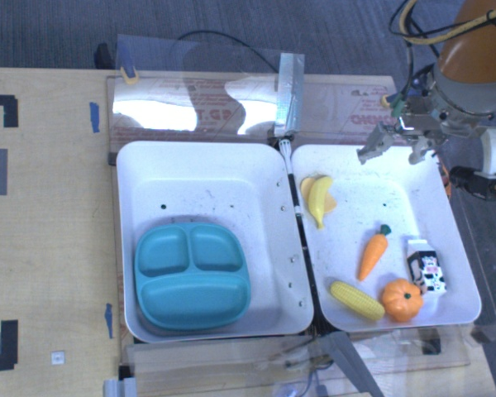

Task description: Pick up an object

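Gripper [396, 145] hovers over the far edge of the right bin [459, 246], its two fingers spread wide and nothing between them. Nearest below it lies the banana [318, 198], by the bin's left wall. Further out, the carrot [373, 255] sits mid-bin, tilted; then the corn [355, 299] touching the orange [401, 299] at the near edge, with a small cow toy [427, 271] just beside the orange. These look like light, stiff plastic toys, likely slick. The carrot seems the best pick: well apart from its neighbours, so pinch it across its thick middle. The left bin [149, 172] holds a blue tray [193, 277].
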{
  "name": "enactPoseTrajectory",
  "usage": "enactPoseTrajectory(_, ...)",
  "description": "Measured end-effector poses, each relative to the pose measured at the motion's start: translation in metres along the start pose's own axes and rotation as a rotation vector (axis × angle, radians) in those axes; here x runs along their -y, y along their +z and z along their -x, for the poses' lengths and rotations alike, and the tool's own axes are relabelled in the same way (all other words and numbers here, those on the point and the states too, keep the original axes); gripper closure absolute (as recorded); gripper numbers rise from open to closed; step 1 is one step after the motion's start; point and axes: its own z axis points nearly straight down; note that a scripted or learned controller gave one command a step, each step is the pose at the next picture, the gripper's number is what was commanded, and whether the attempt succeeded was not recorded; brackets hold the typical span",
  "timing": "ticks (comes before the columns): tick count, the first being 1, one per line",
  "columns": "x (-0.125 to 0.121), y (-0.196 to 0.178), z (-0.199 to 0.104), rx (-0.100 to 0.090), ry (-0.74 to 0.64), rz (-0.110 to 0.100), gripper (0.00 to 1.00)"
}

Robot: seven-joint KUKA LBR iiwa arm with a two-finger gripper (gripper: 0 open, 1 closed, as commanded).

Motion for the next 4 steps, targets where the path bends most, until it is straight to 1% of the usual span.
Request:
enactPoseTrajectory(1,0.044,0.122,0.066,0.000,-0.108,-0.010,0.00)
enactPoseTrajectory(2,0.083,0.184,0.034,0.002,-0.202,0.007,0.00)
enactPoseTrajectory(3,0.081,0.172,0.035,0.006,-0.200,0.015,1.00)
enactPoseTrajectory(4,0.091,0.084,-0.025,0.003,-0.377,0.011,1.00)
